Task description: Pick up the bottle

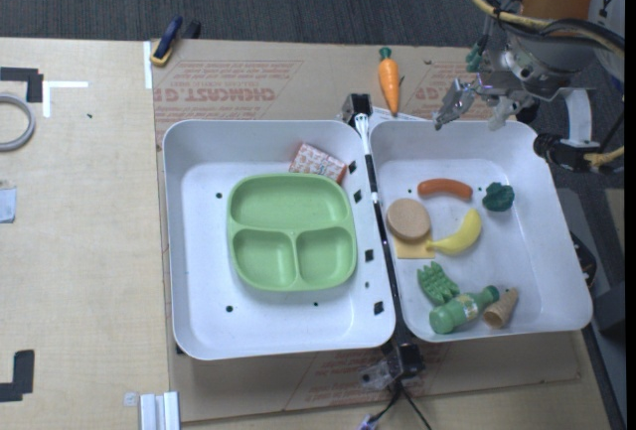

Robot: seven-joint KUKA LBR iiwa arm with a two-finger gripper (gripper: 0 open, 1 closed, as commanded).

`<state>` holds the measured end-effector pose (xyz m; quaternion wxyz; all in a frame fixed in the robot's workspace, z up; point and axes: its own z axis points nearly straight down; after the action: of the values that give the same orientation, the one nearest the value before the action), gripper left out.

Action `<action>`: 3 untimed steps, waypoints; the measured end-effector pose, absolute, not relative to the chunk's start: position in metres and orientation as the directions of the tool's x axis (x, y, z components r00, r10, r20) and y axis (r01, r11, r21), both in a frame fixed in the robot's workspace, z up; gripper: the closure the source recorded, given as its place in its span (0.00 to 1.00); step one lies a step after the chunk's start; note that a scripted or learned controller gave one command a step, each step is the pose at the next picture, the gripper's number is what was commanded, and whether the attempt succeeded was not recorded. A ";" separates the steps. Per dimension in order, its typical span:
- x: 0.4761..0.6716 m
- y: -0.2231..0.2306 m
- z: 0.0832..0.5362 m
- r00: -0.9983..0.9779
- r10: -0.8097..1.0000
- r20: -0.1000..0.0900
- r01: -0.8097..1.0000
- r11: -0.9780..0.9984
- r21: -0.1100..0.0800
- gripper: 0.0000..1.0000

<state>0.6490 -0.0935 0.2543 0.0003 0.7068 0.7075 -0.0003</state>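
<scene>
The bottle (459,310) is green and lies on its side in the near part of the right bin (542,182), its neck pointing right toward an ice-cream cone toy (501,306). My gripper (475,110) hangs above the far rim of the right bin, well away from the bottle. Its two fingers are spread apart, with nothing between them.
The right bin also holds a sausage (444,187), broccoli (498,197), a round cookie (407,217), a banana (460,233) and a green leafy toy (433,281). The left bin (189,219) holds a green divided plate (292,231) and a small packet (317,161). A carrot (388,79) lies behind the bins.
</scene>
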 end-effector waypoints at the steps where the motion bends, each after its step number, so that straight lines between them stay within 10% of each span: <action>1: 0.649 -0.094 0.264 -0.003 1.000 -0.002 1.000 0.003 0.001 1.00; 2: 0.570 -0.131 0.240 -0.069 0.998 -0.001 0.998 0.069 0.000 1.00; 3: 0.485 -0.061 0.193 0.373 0.928 -0.001 0.928 -0.373 -0.003 1.00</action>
<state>0.4850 -0.0607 0.1930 -0.0012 0.8285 0.5600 -0.0012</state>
